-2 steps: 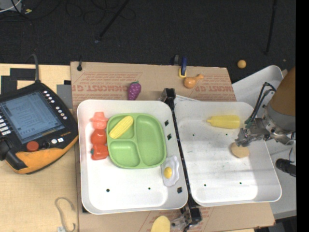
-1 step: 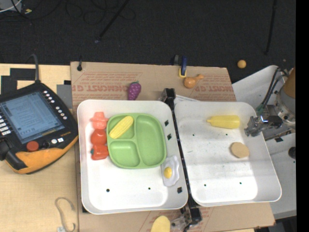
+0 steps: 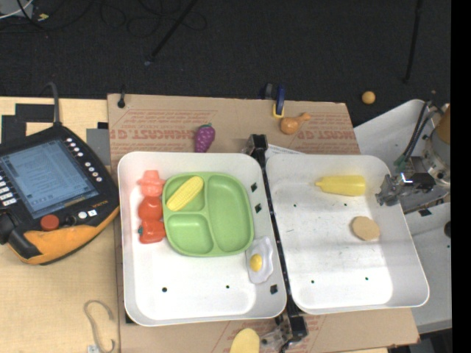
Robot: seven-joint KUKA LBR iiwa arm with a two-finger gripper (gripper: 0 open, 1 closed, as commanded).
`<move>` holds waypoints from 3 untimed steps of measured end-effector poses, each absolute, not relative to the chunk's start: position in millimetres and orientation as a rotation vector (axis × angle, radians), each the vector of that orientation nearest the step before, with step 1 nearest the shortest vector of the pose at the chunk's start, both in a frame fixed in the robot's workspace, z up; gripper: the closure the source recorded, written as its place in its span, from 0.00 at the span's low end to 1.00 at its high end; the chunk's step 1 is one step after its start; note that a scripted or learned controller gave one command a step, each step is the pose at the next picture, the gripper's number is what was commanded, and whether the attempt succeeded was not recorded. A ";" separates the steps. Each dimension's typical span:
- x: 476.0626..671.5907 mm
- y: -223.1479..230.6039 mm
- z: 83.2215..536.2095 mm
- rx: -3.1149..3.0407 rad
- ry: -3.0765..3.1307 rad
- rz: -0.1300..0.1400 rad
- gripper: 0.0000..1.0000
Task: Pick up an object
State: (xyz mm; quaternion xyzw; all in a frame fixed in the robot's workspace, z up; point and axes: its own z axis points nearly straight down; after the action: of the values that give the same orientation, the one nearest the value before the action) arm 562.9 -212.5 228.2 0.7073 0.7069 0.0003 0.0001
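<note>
Right now the likeliest things for me to pick sit in the right bin (image 3: 412, 271): a yellow bottle-shaped toy (image 3: 342, 185) lying on its side toward the far end, and a tan rounded lump (image 3: 366, 229) nearer the right wall, the two apart from each other. My gripper (image 3: 391, 190) hangs at that bin's right rim, level with the gap between them and touching neither; it is a dark tangle of metal and cable from here, and I cannot tell how it is set, though nothing shows in it. The arm behind it is cut off by the frame edge, so I get only a sliver of it. In the left bin (image 3: 191, 300) a green divided plate (image 3: 221, 226) carries a corn cob (image 3: 183, 192) in its far-left compartment, with a red-orange toy (image 3: 150, 208) just beside the plate's left side; its shape is hard to read. A fried-egg toy (image 3: 257, 262) lies against the divider wall. Beyond the bins, on the cardboard (image 3: 162, 127), I see a purple grape bunch (image 3: 204, 137) and an orange pear-like piece (image 3: 293, 123). A yellow object (image 3: 245, 340) is cropped at the bottom edge. The teach pendant (image 3: 51, 193) rests at far left.
</note>
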 end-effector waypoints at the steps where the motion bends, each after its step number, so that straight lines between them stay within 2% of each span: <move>1: 558.6 -158.7 237.4 2.220 2.228 0.001 1.00; 2: 551.0 -104.7 244.3 2.221 2.228 0.000 1.00; 3: 542.0 -53.7 227.0 2.223 2.227 -0.003 1.00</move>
State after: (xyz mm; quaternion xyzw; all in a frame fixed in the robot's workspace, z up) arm 542.0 -53.7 227.0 0.7065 0.7077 -0.0010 -0.0024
